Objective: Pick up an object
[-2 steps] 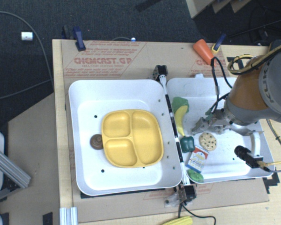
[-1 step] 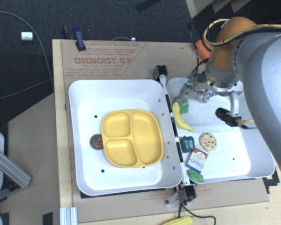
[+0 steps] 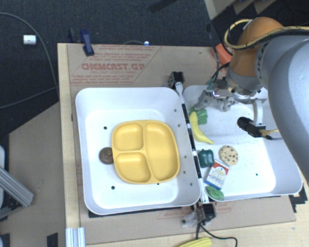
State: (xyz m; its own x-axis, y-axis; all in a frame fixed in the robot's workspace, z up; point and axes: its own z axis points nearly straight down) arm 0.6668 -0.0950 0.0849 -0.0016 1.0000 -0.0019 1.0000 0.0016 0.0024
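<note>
From here I can't tell how my gripper (image 3: 221, 98) is set. The banana (image 3: 198, 130) lies just below it against the bin wall (image 3: 188, 121); I'd risk clipping that wall.

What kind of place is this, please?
Probably a robotics lab: a grey arm reaches over two white bins holding toy food, like a banana and a yellow divided plate.
</note>
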